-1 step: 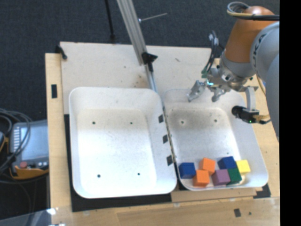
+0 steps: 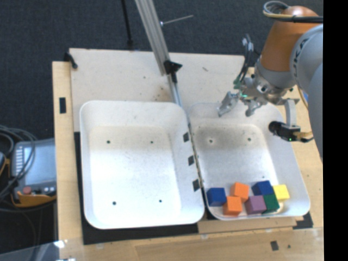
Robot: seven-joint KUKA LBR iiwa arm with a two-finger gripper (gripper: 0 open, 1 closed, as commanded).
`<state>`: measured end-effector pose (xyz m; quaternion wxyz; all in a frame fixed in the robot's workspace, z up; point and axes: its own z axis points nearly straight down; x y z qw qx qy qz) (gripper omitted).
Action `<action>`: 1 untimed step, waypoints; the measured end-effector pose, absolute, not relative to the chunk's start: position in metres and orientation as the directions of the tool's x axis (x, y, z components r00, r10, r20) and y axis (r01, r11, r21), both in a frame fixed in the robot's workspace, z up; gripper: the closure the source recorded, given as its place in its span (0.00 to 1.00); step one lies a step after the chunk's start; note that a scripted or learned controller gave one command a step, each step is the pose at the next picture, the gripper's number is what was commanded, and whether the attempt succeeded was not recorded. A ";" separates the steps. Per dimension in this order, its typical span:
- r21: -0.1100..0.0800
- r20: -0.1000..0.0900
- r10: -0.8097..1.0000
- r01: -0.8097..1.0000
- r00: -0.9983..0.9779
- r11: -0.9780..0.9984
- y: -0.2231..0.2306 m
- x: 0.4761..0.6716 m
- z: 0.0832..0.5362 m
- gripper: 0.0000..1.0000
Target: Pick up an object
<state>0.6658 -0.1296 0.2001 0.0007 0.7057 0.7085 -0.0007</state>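
We hung our gripper (image 2: 237,106), open and empty, over the right bin's (image 2: 283,145) far edge; reaching toward the blocks (image 2: 249,198) came next.

Inventory by count. Bins: two, shallow and white, side by side on the worktop (image 2: 65,145). The right bin (image 2: 239,145) lies directly below the tool (image 2: 237,106); the left bin (image 2: 136,162) lies to the tool's left and nearer the camera. Blocks: seven, all clustered in the right bin's near corner, well apart from the tool. By colour: blue, two (image 2: 216,196) (image 2: 262,188); orange, two (image 2: 241,189) (image 2: 233,205); purple, one (image 2: 255,204); green, one (image 2: 271,203); yellow, one (image 2: 281,192). Tools: one.
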 end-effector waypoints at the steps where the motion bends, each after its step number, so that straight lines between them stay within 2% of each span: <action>1: -0.004 -0.002 1.000 1.000 -0.006 0.006 -0.125 0.669 0.140 0.00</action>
